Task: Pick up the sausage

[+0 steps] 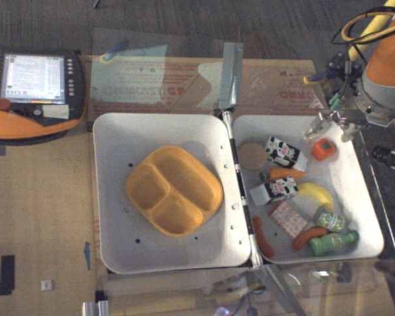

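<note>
**Cut off, covered and unclear**

The grey arm with the orange band [387,64] is cut by the right edge, so just its wrist end shows. Its metal end effector [330,125] is small and blurred; how its fingers stand cannot be told. The red-brown sausage [309,237] lies partly under the green plastic bottle [332,242]. The print on the two black-and-white cartons [282,151] is too small to read, as is the screen of the orange-and-black handheld control pad [33,87], clipped at the left edge.

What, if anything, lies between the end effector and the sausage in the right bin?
On the line from the end effector to the sausage lie a tomato, a banana and a small can. Nothing covers the sausage from above, though a green bottle crowds its right end.
</note>
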`<state>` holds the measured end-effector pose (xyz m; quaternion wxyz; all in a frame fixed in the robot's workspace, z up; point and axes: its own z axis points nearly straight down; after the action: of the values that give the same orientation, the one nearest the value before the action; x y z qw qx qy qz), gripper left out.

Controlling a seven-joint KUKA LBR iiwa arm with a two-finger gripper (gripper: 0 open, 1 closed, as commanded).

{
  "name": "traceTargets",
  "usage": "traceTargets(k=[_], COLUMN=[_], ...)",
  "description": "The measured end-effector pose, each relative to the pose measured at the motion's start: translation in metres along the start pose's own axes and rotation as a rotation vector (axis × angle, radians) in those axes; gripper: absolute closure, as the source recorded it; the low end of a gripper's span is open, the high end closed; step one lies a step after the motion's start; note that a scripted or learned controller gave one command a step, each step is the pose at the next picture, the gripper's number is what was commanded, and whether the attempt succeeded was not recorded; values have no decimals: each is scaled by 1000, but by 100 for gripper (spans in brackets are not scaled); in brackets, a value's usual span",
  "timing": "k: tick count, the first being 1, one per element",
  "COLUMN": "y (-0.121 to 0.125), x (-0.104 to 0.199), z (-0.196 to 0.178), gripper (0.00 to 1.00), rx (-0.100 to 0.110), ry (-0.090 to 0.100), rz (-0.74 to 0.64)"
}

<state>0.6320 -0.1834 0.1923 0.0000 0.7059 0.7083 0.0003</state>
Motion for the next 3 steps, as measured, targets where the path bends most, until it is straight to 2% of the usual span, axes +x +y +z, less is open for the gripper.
traceTargets(k=[1,2,3], y=[1,36,-14], x=[1,21,32], z=[-11,-77,73], gripper=[100,100,100], rx=[-3,-3,-18], ry=[-1,-3,-8], rz=[-3,-273,-133])
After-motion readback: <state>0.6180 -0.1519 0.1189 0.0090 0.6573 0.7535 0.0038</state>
